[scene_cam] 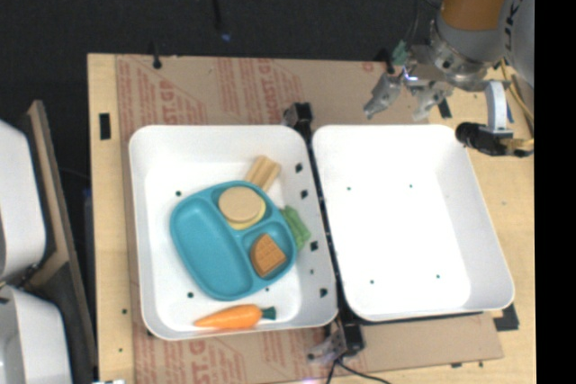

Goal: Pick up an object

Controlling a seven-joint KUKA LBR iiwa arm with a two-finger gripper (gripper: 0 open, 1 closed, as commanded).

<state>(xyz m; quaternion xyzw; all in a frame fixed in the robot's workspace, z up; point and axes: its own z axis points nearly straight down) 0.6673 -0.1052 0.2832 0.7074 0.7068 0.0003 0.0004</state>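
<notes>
Several things are lying in the left bin [144,220], nearest of them a toy carrot [236,317] stretched along the front wall, just clear of it. Behind the carrot a blue divided tray [202,249] is carrying a round tan disc [242,205] and a brown bread-like piece [268,254]; a green piece [298,227] is peeking out at its right side, and a pale wooden block [264,171] is touching its far edge. The right bin [409,220] is lying beside it, the two walls meeting in the middle.

Farthest back, the end effector [407,96] is hanging above the worktop [207,90] beyond the right bin's far wall, its fingers looking spread apart and gripping nothing.

I'd judge the carrot the easiest pick: it is lying alone, though the front wall is crowding one finger, so closing across its middle seems wise. The arm is needing to cross the middle walls, staying high until over the target.
</notes>
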